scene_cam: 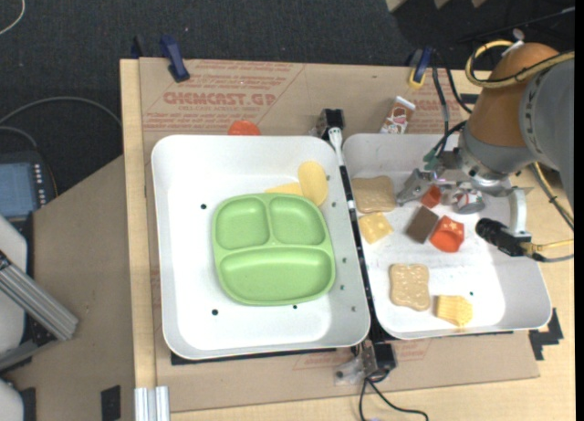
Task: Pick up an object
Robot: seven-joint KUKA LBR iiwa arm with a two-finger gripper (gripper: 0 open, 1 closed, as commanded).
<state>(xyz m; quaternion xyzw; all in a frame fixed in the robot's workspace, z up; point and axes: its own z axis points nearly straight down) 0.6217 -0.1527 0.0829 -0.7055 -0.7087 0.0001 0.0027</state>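
My gripper [444,189] hangs low over the back of the right bin [516,305], below the arm's orange band [511,90]. A small red piece [431,196] lies right at the gripper; whether it is held cannot be made out. Just in front lie a brown block [422,224] and a red-orange piece [446,235]. To the left in the same bin are a toast slice [373,194] and a yellow cheese cube [374,226]. A tan cracker [410,285] and a yellow wedge [453,309] lie near the front.
The left bin [182,191] holds a green divided plate [272,247] and a pale yellow oval piece [313,182] at its back right. A small carton [398,116] and blue clamps [173,58] sit on the cardboard behind the bins. Cables run along the right bin's right side.
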